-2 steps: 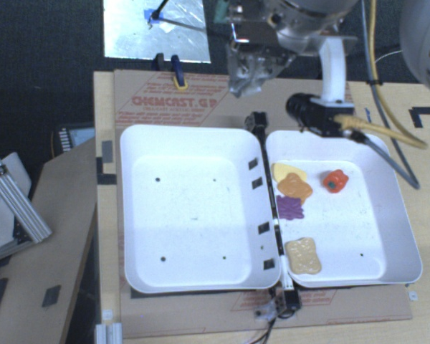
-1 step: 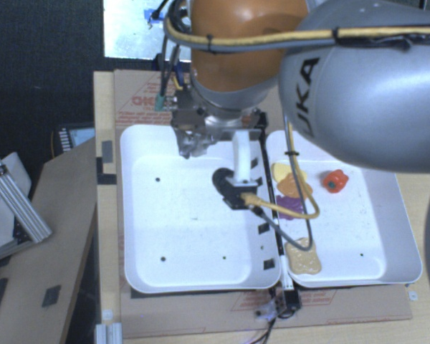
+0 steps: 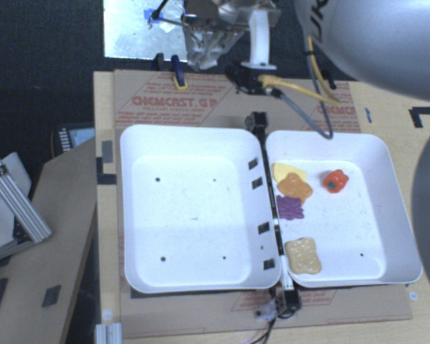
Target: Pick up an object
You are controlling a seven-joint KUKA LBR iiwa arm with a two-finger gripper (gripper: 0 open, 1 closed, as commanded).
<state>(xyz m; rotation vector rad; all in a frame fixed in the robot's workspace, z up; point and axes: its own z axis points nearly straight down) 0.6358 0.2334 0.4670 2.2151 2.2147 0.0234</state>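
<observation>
- Five small objects lie in the right bin (image 3: 387,192), all toward its left half: a yellow piece (image 3: 283,170), an orange piece (image 3: 295,186) overlapping it, a purple piece (image 3: 289,208) just below, a tan waffle-like piece (image 3: 303,256) near the front, and a red pepper-like piece (image 3: 335,180) standing apart.
- Left bin (image 3: 183,206): white, shallow, beside the right bin on the desk (image 3: 165,99).
- Hand (image 3: 204,49): high at the far edge of the desk, well apart from both bins; whether clenched or released cannot be told; nothing seen in it.
- Advice, as judgement: the red piece or the tan piece suits best, each being isolated; the descent should centre on one, clear of the bin wall.
</observation>
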